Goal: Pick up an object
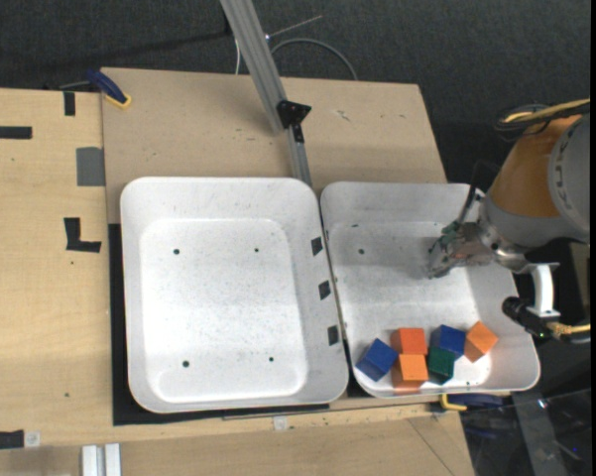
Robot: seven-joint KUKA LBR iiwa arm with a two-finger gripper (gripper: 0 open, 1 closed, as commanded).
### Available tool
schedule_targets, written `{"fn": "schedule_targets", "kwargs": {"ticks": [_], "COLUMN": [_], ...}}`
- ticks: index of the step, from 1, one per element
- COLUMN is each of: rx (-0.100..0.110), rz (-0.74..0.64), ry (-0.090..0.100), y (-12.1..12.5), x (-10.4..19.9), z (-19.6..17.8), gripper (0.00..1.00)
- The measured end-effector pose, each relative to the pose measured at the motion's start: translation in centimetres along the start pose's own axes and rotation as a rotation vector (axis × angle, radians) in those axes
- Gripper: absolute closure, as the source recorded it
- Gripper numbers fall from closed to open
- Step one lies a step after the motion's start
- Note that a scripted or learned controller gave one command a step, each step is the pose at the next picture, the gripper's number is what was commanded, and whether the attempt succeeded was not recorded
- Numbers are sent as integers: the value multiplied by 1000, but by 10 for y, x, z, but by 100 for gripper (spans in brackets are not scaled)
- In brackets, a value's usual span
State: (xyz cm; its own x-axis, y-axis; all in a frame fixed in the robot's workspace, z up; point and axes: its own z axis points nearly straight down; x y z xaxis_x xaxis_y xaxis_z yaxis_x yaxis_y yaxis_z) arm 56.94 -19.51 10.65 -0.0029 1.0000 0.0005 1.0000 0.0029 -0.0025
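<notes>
Gripper: the grey arm's two-finger gripper (pixel 442 256) sits low over the right shallow white plastic bin (pixel 397 206), near its right wall; I cannot tell how its jaws stand.
Blocks: clustered in that bin's near corner, well apart from the gripper: blue cube (pixel 377 358), two orange cubes (pixel 411 340) (pixel 412 368), blue cube (pixel 448 340), green cube (pixel 439 364), orange cube (pixel 481 340).
Left white bin (pixel 139 266): beside the right one, rims touching.
</notes>
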Motion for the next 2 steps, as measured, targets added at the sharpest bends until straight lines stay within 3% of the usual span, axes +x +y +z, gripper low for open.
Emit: {"fn": "schedule_targets", "kwargs": {"ticks": [2], "rx": [-7], "rz": [1], "ry": [-2], "y": [11], "x": [2], "z": [-103], "gripper": [100]}}
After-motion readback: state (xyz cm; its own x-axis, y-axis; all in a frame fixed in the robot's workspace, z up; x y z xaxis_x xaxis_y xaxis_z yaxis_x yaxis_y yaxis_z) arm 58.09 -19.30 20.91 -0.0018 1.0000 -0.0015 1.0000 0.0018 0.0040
